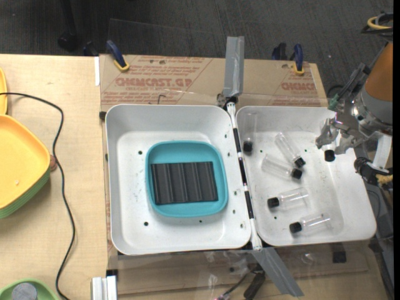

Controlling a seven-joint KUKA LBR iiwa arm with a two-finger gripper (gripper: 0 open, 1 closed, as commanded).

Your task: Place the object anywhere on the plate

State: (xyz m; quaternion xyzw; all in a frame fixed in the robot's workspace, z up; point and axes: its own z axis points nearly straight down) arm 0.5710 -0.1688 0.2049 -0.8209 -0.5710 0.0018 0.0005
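Note:
A teal plate (185, 180) with a dark ridged insert lies in the left bin (125, 167). Several clear vials with black caps lie in the right bin (350, 211): one (287, 147) near the middle, one (277, 165) just below it, one (290, 199) lower down, and one (311, 222) near the front. My gripper (334, 142) hangs over the right bin's far right side, well away from the plate. A small black cap-like piece (329, 156) shows right under it; whether it is held is unclear.
A loose black cap (247, 146) sits by the right bin's left wall. A divider (240, 167) separates the bins. Yellow dishes (19, 161) and a black cable (62, 186) lie on the wooden bench to the left. Cardboard (187, 77) is clamped behind the bins.

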